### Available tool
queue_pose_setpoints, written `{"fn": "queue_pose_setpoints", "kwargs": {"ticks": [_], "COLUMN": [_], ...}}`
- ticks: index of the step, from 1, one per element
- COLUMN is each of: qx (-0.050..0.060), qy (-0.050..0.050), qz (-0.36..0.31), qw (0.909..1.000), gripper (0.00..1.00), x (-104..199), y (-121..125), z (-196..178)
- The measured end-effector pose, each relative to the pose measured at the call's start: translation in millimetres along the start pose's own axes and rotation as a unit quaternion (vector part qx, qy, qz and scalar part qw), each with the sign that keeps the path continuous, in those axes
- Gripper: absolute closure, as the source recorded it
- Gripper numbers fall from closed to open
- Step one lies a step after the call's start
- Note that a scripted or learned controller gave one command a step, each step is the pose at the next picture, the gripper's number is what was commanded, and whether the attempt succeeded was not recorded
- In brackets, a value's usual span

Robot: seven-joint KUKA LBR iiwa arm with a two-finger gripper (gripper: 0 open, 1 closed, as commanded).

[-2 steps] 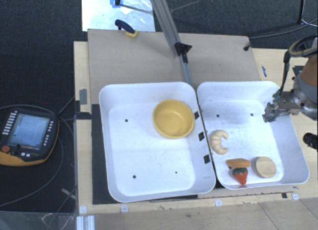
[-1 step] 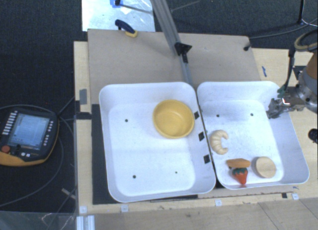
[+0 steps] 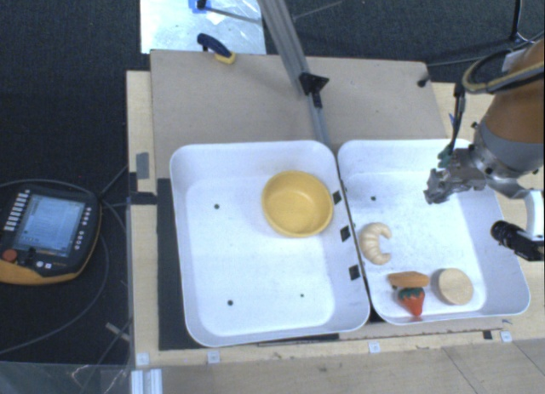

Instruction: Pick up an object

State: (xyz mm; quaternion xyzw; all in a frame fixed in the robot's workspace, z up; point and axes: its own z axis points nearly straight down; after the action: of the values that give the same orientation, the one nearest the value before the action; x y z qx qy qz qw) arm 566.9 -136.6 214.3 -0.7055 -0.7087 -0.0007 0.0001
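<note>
Two smooth white bins [image 3: 255, 316]: round yellow bowl [image 3: 297, 203], curved croissant [image 3: 375, 242].

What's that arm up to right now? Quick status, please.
End effector over the right white bin, nothing seen in it. Pale croissant-shaped toy, orange-red strawberry-like toy and tan round disc lie untouched. Nothing blocking them.

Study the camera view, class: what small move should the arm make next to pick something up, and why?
Probably shift the gripper toward the croissant and lower over it. The gripper sits in the right bin, apart from every object, and the croissant lies nearest, apart from the strawberry and round biscuit.
</note>
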Motion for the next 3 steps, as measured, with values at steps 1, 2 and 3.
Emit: {"fn": "queue_pose_setpoints", "kwargs": {"ticks": [1, 2, 3], "qx": [0.0, 0.0, 0.0], "qy": [0.0, 0.0, 0.0], "qz": [-0.001, 0.0, 0.0], "qw": [1.0, 1.0, 1.0], "gripper": [1.0, 1.0, 1.0], "x": [61, 108, 151], "y": [2, 10, 8], "z": [3, 4, 4]}}
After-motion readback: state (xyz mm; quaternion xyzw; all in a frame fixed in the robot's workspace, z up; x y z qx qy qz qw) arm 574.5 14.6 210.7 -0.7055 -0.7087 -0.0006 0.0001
